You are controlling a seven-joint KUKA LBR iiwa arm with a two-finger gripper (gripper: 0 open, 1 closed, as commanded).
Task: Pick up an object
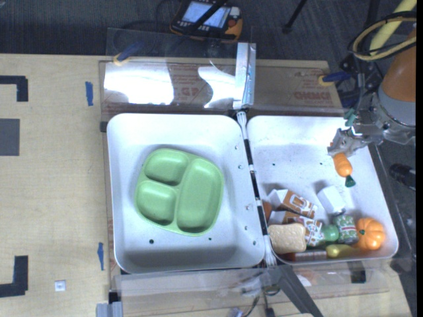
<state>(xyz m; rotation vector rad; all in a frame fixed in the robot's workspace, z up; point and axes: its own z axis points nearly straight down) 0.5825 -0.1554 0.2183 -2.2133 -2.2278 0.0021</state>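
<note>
orange toy carrot [342, 165], green tip | between gripper [348, 142] fingers | above right bin [291, 137]

My workspace, seen from above. A pale wooden surface [53, 177] fills the left of the frame, marked with black tape corners [18, 88] and short blue tape strips [88, 92]. Dark grey carpeted floor [79, 5] spans the top. At upper centre, a handheld control pendant [206, 16] lies on it; black stand legs [310, 2] cross upper right. Glare brightens a clear sheet [152, 84] at upper centre.
</note>
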